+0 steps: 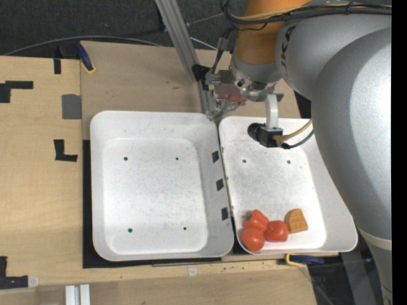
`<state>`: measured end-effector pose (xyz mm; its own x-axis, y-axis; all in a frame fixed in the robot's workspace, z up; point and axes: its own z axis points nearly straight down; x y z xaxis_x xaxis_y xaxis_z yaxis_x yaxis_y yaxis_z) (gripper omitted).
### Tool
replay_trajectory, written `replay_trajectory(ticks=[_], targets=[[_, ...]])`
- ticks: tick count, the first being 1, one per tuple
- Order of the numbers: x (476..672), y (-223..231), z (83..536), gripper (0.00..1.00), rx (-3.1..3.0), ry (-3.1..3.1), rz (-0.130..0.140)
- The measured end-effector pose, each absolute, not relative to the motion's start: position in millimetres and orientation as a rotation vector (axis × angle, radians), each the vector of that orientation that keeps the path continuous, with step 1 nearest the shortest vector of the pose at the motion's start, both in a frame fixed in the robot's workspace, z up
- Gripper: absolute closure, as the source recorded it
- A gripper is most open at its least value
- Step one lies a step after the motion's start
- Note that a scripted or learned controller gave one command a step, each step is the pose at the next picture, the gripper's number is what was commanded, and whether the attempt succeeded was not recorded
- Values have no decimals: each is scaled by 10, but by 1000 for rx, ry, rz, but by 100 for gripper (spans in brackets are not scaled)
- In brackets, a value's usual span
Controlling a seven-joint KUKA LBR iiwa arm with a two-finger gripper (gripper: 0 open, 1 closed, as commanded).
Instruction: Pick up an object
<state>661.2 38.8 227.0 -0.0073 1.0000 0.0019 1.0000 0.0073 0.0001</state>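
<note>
We count 2 shallow white bins on the counter point(140, 88): the left bin point(102, 170) and the right bin point(318, 189). In the right bin we count 4 small items, all at its near end: 3 red pieces, approx. tomato-like, in a touching cluster point(262, 229), and 1 orange-tan waffle-like piece point(296, 221) just beside them. We see 1 arm point(343, 62) w/ 1 orange band point(270, 8).
</note>
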Motion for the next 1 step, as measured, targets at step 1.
replay_trajectory(ticks=[1], targets=[[6655, 906, 2366, 100, -2213, -2228, -2]])
